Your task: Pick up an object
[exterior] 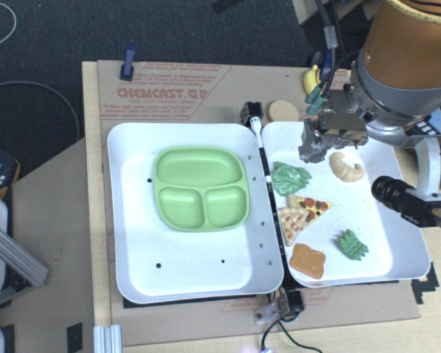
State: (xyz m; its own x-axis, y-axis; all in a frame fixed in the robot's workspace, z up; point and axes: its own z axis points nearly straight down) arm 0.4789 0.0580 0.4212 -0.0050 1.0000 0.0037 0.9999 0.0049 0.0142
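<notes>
The brown board under both bins carries red printing; the largest line reads roughly "CHEMCAST", with smaller lines above and below too fine to read. A blue clamp sits at its far left edge.

The left bin holds a green divided plate, one long compartment on the far side and two smaller ones on the near side; its long axis runs left to right.

The right bin holds the loose toy food items. A green leafy piece lies near the bin's left wall. Just near of it a pizza slice lies with its long axis slanted, the tip pointing near-left and the crust end to the far right. A brown toast-like piece rests at the near edge. A small green broccoli-like piece lies to the right of it, well apart. A pale croissant lies at the far side, curved, long axis roughly left to right.

The gripper hangs over the far part of the right bin, between the leafy piece and the croissant, just beside both. Whether it is apart or together cannot be told, and nothing is seen held in it.
</notes>
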